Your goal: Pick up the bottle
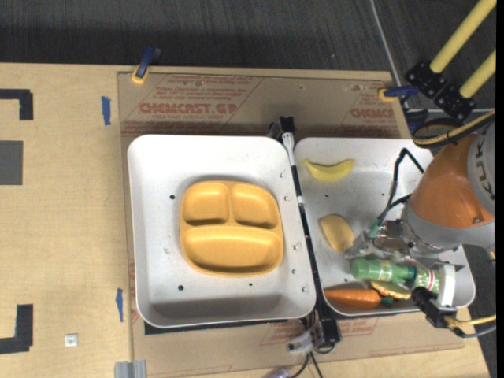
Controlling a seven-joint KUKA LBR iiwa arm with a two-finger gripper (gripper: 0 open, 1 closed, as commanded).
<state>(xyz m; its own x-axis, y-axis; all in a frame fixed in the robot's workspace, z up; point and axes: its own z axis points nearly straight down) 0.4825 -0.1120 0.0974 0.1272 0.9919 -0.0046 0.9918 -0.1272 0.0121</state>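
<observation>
The bottle (391, 273) is green with a label and a white cap. It lies on its side near the front of the right bin (370, 187), cap toward the right. My gripper (391, 245) hangs from the orange-banded wrist directly over the bottle's far side, very close to it or touching it. The wrist hides the gripper's tip.
An orange carrot (353, 297) lies just in front of the bottle. A pale yellow piece (337, 232) sits to its left and a banana (329, 168) at the bin's back. The left bin (150, 211) holds a yellow divided tray (231, 227).
</observation>
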